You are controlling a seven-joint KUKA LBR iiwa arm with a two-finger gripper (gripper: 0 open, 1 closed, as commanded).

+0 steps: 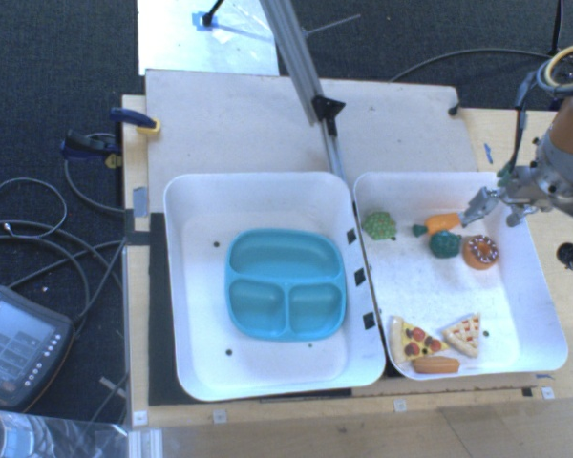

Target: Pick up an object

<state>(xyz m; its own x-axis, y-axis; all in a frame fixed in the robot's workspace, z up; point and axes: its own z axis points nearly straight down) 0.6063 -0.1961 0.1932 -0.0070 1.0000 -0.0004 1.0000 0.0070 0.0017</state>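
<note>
Left bin (186,284) on the counter (239,122) holds a blue divided tray (286,284), sitting flat, roughly centred. Right bin (544,322) has all the small stuff: green broccoli-like piece (380,224) near the top-left corner, orange carrot (441,223) right of it, dark green round item (445,245) just below the carrot, donut (480,252) touching or just beside that one. Near the front wall: pizza slice (412,337), a second wedge slice (464,334) beside it, hot dog (435,364) under both, all close together. Arm comes in from the right edge, wrist over the right bin's far right rim, tilted inward to the left. gripper (497,208) hangs above the bin's upper right area, jaws spread apart with nothing between them; left fingertip close to the carrot's right end, no clear contact. Nothing lifted; every object lies on the bin floor.
</note>
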